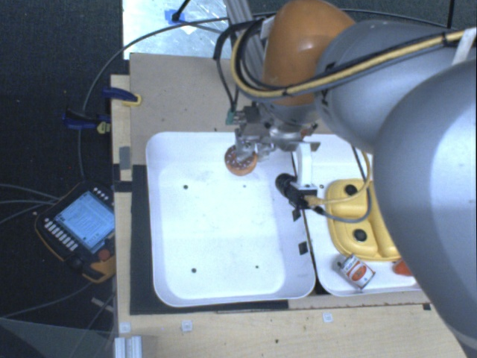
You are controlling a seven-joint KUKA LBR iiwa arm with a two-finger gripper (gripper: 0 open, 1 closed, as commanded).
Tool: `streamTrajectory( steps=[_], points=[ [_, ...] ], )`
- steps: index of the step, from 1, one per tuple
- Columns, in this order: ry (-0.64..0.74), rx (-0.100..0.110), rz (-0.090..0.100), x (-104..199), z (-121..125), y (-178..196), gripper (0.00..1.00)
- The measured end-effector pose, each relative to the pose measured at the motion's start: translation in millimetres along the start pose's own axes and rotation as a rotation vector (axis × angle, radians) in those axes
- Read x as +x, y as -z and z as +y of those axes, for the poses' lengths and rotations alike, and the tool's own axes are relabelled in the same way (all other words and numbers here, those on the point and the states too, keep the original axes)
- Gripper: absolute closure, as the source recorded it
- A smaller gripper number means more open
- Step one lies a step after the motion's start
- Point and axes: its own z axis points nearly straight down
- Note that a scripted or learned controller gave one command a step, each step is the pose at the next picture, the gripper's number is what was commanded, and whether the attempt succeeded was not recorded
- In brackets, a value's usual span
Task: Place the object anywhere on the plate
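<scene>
- A grey arm (387, 103) with an orange band reaches in from the right over two white bins on a desk (179, 95).
- Its gripper (250, 149) hangs above the far edge of the left bin (216, 274).
- A small round brownish object (241, 162), perhaps a doughnut, sits right below the gripper, touching or nearly so.
- Whether it is gripped or resting in the bin cannot be told.
- A yellow plate (358, 218) lies in the right bin (332, 282), likely the drop target, beside a small can (355, 271).

no text or labels are legible.
</scene>
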Motion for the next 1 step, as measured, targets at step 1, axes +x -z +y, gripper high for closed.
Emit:
streamTrajectory(
  steps=[1],
  points=[
    [0.000, 0.001, 0.000, -0.1, -0.2, -0.7, 0.00]
  ],
)
